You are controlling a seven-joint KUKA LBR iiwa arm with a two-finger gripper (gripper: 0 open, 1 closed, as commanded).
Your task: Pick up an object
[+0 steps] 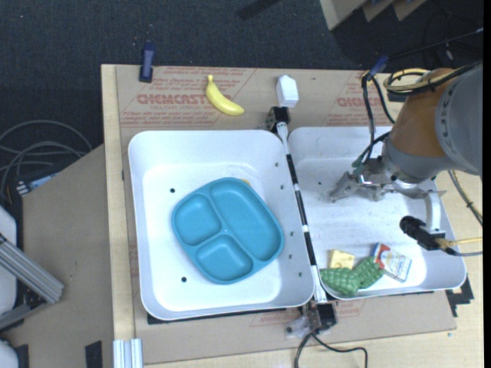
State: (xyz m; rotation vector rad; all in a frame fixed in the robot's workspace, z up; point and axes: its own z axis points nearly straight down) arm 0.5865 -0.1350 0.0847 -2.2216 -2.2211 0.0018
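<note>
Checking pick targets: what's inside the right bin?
The right bin holds a green cloth, a yellow piece and a small packet near its front edge. The gripper hangs over its middle; anything beneath the arm is hidden.

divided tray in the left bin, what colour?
Blue; the divided tray with three compartments shows plainly in the camera view.

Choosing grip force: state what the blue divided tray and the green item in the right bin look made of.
Blue divided tray: probably moulded plastic, going by its uniform colour, soft sheen and rounded compartment edges. Green item: looks like soft fabric or knit, with a bumpy, matte, rumpled surface; too small to be sure.
</note>
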